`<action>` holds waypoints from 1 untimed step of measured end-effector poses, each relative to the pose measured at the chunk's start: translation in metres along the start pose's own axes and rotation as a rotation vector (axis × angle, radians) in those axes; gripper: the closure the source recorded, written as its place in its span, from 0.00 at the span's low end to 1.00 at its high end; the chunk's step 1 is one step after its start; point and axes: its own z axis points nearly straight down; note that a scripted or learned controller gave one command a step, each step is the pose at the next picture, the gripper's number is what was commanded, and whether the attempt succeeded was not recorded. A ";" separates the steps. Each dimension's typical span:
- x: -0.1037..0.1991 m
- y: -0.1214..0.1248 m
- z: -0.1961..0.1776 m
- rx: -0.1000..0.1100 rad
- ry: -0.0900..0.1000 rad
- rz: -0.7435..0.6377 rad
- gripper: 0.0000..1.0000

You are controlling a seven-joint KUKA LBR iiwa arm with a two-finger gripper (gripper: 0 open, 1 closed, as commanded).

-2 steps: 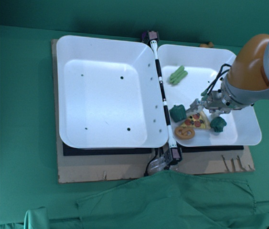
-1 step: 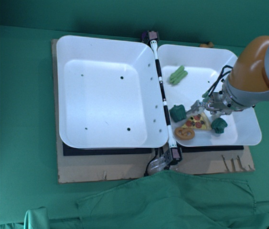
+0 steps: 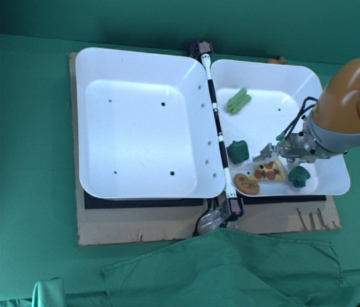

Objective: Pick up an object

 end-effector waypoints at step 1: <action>-0.008 -0.010 0.000 0.002 0.002 -0.001 0.00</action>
